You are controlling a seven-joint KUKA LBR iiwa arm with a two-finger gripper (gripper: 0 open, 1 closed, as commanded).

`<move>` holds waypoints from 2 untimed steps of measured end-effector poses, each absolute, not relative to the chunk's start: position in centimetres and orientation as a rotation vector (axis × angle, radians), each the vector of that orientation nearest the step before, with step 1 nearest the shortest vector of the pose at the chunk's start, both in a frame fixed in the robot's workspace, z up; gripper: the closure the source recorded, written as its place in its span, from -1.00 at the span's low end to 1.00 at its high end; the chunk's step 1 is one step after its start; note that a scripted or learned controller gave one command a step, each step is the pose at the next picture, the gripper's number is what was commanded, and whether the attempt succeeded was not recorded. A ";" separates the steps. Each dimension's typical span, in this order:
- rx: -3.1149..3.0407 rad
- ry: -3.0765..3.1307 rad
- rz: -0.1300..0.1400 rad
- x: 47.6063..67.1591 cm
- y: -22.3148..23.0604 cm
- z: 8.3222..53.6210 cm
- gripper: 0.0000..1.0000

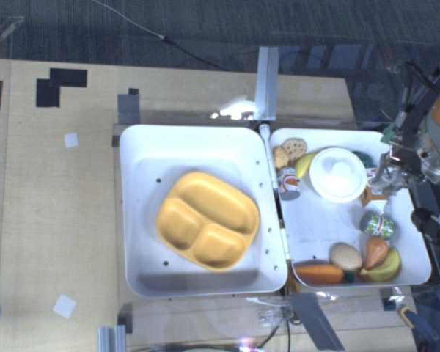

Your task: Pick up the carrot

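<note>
Along the near wall of the right-hand shallow white bin [418, 218] lies the long orange carrot [319, 273], stretched sideways in the near-left corner. Just beside it, to the right, sit a rounded beige potato-like piece [345, 256], a small reddish-orange pointed vegetable [376, 252] and a yellow banana [385, 267]. A little farther back stands a small green and white can [378, 225]. Farther still come a round white bowl [338, 173], a red and white can [289, 183] by the left wall, and tan cookies [289, 151] at the far-left corner. The left-hand white bin [132, 196] holds a yellow divided plastic tray [207, 219]. The end effector [385, 182] hangs near the right bin's right side, just right of the bowl, well apart from the carrot, which lies nearer and to the left. Whether its grasp is open or closed I cannot tell; the carrot rests free in the bin on the wooden table [51, 218].
</note>
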State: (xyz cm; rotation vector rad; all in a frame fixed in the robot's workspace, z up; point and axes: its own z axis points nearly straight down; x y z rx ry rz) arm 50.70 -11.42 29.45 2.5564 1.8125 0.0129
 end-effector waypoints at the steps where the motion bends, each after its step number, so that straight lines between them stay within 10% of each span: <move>1: 2.404 2.029 -0.005 49.1 -9.7 12.3 1.00; 2: 2.402 2.025 0.001 49.2 -9.7 12.5 -1.00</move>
